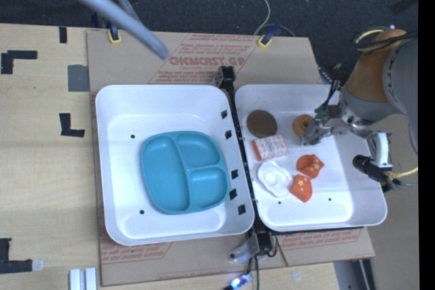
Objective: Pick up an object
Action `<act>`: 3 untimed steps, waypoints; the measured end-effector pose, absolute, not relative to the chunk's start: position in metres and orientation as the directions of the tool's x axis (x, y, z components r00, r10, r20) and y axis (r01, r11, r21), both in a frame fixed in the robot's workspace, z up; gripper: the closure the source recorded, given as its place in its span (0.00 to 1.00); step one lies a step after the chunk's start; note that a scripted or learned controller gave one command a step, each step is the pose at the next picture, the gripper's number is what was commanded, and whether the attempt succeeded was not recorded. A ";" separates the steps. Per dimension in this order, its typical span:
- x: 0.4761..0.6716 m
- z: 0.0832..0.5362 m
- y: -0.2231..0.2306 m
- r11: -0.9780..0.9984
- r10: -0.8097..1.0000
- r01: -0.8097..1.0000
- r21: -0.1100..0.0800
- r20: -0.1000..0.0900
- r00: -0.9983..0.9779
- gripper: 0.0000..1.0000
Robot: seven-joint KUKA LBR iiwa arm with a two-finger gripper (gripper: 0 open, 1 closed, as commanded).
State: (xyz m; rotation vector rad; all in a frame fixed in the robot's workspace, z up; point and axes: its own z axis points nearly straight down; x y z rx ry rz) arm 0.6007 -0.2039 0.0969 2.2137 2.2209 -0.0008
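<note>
The two bins (pixel 109 166) were white, and the left one had a light blue plate (pixel 183 170) in it. In the right bin (pixel 340 210) there was a brown round thing (pixel 262 123), a small orange thing (pixel 302 124), a packet (pixel 270 146) with a red and white pattern, a white lump (pixel 273 178), and two red pieces (pixel 309 164) (pixel 302 188). The arm (pixel 380 78) was grey with an orange band, and the board (pixel 204 58) under the bins was tan with red letters.

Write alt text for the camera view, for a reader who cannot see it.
The gripper is low in the right bin, next to an orange piece. Near it lie a brown disc, a small packet, a white piece and two red pieces. The left bin holds a blue divided tray.
</note>
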 end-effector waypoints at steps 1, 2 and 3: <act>0.612 0.150 -0.202 0.002 1.000 1.000 0.003 -0.001 -0.002 1.00; 0.620 0.207 -0.208 0.002 1.000 1.000 0.005 -0.002 -0.002 1.00; 0.621 0.244 -0.207 0.002 1.000 1.000 0.004 -0.001 -0.002 1.00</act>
